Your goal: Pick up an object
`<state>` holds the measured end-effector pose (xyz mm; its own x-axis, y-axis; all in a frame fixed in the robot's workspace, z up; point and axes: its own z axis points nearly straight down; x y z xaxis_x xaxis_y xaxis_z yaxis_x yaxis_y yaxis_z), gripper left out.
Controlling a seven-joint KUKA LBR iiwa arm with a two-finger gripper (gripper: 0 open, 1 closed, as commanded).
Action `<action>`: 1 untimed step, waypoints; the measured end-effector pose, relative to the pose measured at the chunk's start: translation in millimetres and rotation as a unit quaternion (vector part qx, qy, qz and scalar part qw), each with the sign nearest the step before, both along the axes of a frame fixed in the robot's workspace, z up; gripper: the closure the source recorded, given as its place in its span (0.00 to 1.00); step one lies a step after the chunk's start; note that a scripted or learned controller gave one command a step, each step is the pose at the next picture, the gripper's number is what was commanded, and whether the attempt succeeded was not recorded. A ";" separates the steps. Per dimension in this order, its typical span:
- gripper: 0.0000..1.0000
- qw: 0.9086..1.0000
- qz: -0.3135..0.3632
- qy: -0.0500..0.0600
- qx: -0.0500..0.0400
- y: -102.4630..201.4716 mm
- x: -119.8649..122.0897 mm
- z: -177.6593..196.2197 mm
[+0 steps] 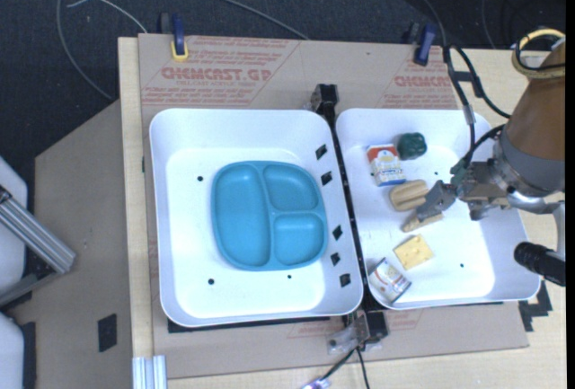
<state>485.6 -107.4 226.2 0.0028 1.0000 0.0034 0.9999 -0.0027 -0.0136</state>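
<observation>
In the right bin (476, 275) lie several small things. A dark green round piece (412, 145) sits at the back, with a red, white and blue carton (385, 165) beside it. A tan bread-like piece (406, 195) is just in front of the carton. Nearer the front are a yellow cheese wedge (413, 251) and a small silver packet (390, 279). My gripper (427, 209) reaches in from the right and hangs just right of the tan piece, over its lower end. It is open, with nothing between its fingers.
The left bin (180, 198) holds a blue divided plate (268, 215). A black clip strip (334, 190) runs between the two bins. Cables (463, 91) trail over the right bin's back right corner.
</observation>
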 end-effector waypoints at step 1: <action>0.00 1.000 0.002 -0.006 -0.001 0.1 2.5 5.2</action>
